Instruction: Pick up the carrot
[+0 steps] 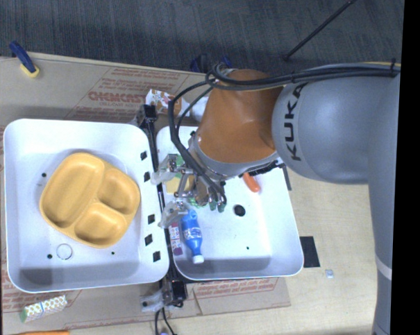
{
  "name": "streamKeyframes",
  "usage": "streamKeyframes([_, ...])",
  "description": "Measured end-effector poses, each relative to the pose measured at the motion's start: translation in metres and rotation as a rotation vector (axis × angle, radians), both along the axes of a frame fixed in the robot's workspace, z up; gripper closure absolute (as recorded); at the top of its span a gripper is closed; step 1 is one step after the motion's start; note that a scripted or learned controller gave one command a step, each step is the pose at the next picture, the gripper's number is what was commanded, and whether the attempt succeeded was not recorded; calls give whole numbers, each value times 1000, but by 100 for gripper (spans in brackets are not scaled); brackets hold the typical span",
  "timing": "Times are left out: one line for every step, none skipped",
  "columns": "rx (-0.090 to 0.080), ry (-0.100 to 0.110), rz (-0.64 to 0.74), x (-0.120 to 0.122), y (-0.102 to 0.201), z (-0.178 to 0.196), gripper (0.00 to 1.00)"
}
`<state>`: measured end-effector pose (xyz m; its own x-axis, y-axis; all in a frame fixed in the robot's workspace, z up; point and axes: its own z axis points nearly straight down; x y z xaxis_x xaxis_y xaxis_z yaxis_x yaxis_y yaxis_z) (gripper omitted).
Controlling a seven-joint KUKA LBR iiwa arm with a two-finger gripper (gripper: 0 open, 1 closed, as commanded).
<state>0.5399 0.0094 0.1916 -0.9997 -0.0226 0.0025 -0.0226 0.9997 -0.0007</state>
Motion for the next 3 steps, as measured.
streamKeyframes([0,0,-17,-25,22,0,0])
streamKeyframes([0,0,3,-44,39,0,0])
streamKeyframes([1,-3,288,-18,25,0,0])
